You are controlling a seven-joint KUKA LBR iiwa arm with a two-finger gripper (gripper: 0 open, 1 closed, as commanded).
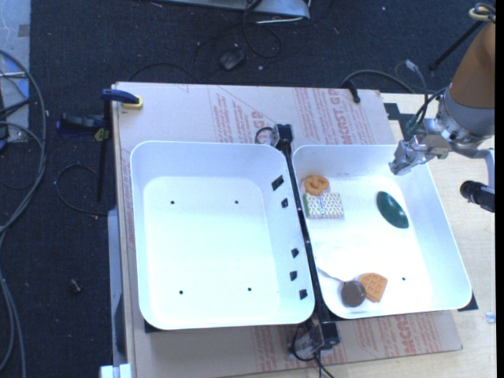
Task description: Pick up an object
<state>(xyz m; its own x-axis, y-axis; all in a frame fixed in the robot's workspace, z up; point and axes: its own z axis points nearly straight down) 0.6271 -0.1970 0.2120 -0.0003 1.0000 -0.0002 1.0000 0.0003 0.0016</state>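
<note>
two shallow white bins are shown side by side on a bench, viewed from above at a slant. the left bin (213, 235) is seen with bare floor; the right bin (425, 258) carries all the candidate objects. a dark green oval object (392, 209) lies toward the far right of that bin. a small orange ring-shaped piece (316, 184) rests near the dividing wall, with a pale patterned block (325, 205) just beside it on the near side. at the near edge, a brown round object (353, 293) is touching an orange wedge-shaped piece (373, 287).

the task is judged to be at its opening stage: no object has been lifted, and every item is seen lying on the bin floor. the whole of the approach, closure and lift is left to be done.

the gripper (406, 159) is held above the far right corner of the right bin, near the green oval but apart from it. nothing is seen between the jaws and nothing is touched by them; how far they are parted cannot be told at this size.
</note>
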